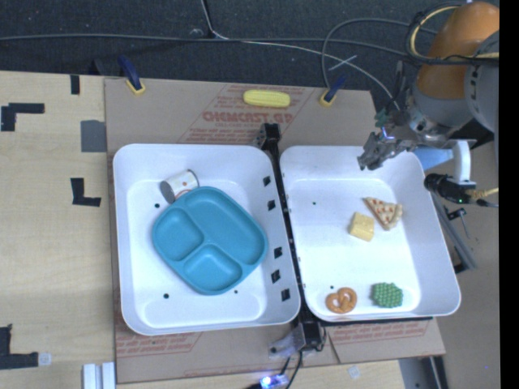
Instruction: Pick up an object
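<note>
- Objects for picking lie in the right shallow white plastic bin: a triangular pizza-slice toy, a pale yellow cheese-like block just beside it, a brown pretzel toy near the front wall, and a green knobbly round toy close to the pretzel.
- The left shallow white plastic bin holds a blue plastic divided tray with three compartments, and a small white cup with red markings lying on its side, touching the tray's far left edge.
- The dark two-finger hand of the grey arm with the orange band sits over the far right corner of the right bin, well apart from the four toys.
- Nothing is visible between the hand's tips; whether they are spread or pressed together cannot be told at this angle.
- A yellow oblong toy resembling corn lies on the brown cardboard sheet covering the counter, beyond the bins.
- Two blue-and-yellow clamps pin the cardboard's far edge.
</note>
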### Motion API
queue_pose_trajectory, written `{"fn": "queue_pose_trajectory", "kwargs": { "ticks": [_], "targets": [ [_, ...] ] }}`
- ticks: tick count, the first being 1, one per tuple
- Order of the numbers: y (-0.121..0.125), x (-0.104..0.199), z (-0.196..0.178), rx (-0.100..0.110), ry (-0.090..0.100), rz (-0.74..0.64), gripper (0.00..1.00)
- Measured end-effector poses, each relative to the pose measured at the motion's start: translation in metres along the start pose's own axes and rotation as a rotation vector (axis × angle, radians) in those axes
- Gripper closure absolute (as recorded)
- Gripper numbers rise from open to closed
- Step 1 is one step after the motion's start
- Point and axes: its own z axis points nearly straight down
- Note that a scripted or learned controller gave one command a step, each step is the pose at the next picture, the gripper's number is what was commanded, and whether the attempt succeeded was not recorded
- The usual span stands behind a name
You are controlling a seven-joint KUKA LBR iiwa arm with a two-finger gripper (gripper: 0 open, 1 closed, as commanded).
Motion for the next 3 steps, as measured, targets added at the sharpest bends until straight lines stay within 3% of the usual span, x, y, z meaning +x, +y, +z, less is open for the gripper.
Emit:
{"fn": "queue_pose_trajectory", "kwargs": {
  "ticks": [3],
  "targets": [
    [-0.036, 0.165, 0.016, 0.002, 0.0, -0.001, 1.0]
  ]
}}
